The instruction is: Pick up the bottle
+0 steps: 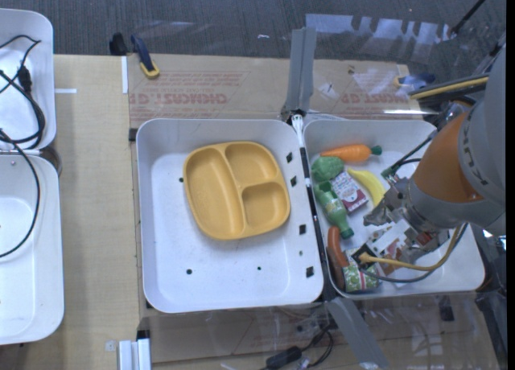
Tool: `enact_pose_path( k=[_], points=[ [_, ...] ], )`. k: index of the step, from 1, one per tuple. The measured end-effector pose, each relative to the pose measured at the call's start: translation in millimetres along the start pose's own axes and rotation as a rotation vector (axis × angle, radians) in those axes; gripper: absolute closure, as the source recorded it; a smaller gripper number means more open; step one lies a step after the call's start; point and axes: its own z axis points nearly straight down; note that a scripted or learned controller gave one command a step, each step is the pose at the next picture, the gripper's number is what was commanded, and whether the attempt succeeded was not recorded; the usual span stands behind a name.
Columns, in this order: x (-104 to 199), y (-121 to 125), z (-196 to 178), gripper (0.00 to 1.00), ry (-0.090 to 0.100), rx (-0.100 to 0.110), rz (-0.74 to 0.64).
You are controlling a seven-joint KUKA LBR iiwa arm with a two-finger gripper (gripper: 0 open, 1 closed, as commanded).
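Over the right bin (451,280), we are hovering our gripper (385,214) low among the clutter, and we cannot tell from this slanted look what state the hand is in, because the wrist and its cables are covering it. The bottle (333,209), green and lying on its side, is resting along the bin's left wall, at about nine o'clock from the gripper and just beside it, not touching that we can see. We are seeing nothing between the gripper's tips, so we are not counting anything as held. Trouble is crowding in from several sides: a banana (369,186) and a small red-and-white packet (348,189) are lying at roughly eleven o'clock, a carrot (351,152) farther off at twelve, a green leafy piece (326,168) sitting just above the bottle's upper end, and a red sausage-like item (335,248) with a can (360,277) lying at seven o'clock. We are judging that a close made here could be grabbing the packet or the banana instead, or pushing the round bottle so it rolls against the wall. The yellow divided plate (237,190) in the left bin (161,272) is lying well apart and is posing no risk.
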Motion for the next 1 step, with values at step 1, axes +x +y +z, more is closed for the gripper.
enact_pose_path(
  k=[1],
  points=[
    [-6.8, -3.5, -70.5, 0.00, -0.017, 0.009, 0.278]
  ],
)
